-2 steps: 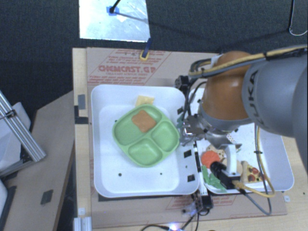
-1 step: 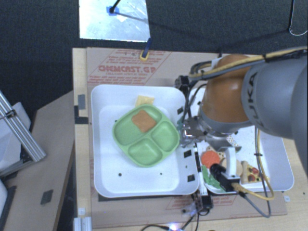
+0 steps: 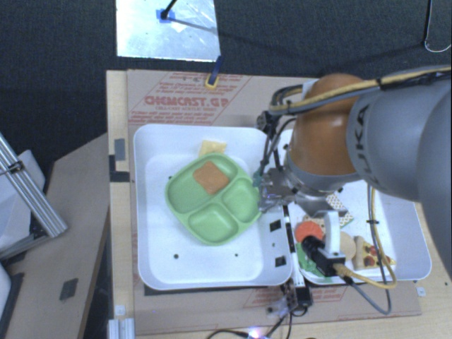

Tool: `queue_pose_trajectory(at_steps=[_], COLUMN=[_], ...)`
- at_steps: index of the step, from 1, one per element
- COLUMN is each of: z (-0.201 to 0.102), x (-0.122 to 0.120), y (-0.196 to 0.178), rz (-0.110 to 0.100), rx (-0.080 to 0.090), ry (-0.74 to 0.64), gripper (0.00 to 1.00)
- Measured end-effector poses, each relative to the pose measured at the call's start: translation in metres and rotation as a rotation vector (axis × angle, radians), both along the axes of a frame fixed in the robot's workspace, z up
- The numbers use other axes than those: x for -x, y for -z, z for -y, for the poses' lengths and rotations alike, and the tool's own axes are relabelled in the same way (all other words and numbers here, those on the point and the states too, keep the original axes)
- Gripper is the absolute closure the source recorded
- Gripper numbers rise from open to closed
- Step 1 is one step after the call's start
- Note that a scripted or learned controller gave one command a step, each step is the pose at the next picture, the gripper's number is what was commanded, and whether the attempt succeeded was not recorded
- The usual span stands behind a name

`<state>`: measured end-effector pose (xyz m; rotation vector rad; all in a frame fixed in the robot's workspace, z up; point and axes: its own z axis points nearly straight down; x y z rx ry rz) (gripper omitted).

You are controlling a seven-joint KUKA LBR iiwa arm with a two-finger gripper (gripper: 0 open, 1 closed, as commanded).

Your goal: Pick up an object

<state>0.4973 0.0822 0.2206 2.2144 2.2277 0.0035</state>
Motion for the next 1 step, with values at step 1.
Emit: queue_pose_trajectory(at_steps=[1], z=[-0.0025], x=[0.0124], y=[-0.0102], rz=[-0.001], rx=[0.0], ry=[0.0], gripper=[1.0])
